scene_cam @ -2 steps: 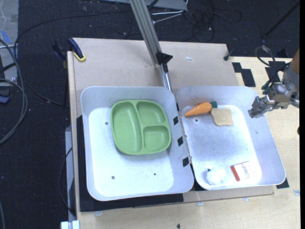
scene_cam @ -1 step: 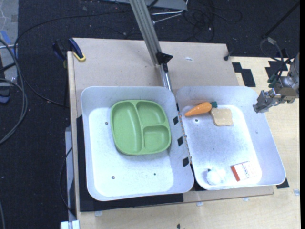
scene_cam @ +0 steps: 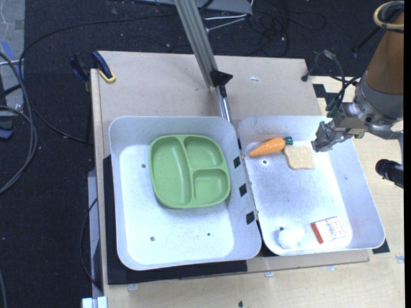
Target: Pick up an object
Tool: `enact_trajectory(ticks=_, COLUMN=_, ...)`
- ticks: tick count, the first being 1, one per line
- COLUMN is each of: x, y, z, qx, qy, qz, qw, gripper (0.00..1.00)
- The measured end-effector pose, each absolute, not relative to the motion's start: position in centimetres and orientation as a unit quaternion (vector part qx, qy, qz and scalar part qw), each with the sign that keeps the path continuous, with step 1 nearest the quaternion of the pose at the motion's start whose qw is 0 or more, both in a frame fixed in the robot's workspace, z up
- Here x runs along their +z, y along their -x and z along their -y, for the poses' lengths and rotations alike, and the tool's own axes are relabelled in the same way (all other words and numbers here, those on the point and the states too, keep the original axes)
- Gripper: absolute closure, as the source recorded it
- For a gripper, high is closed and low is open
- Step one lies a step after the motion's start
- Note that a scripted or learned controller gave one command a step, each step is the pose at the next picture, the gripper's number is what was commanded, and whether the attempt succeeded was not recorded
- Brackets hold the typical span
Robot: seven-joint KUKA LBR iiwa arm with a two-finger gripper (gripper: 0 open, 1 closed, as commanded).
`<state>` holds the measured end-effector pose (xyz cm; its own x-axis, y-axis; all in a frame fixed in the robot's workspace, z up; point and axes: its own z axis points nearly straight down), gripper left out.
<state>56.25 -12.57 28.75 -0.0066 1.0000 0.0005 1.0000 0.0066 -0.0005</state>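
In the right bin (scene_cam: pixel 356 191) lie an orange carrot (scene_cam: pixel 267 147) near the far left corner, a tan slice of bread (scene_cam: pixel 299 157) just right of it, a small red and white box (scene_cam: pixel 330 230) near the front right, and a white round object (scene_cam: pixel 289 237) at the front. My gripper (scene_cam: pixel 323 140) hangs at the bin's far right side, just right of the bread slice. Nothing shows between its tips.
The left bin (scene_cam: pixel 128 236) holds a green divided plate (scene_cam: pixel 190 171). A metal pole (scene_cam: pixel 200 37) slants in from the top toward the gap between the bins. Black clips (scene_cam: pixel 244 188) sit along the shared bin edge.
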Motion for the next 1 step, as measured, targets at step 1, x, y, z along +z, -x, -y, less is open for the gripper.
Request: enact_trajectory(ticks=1, x=26.63, y=-57.39, z=7.0, qx=0.0001, qy=0.705, qz=0.71, qw=0.001, gripper=1.0)
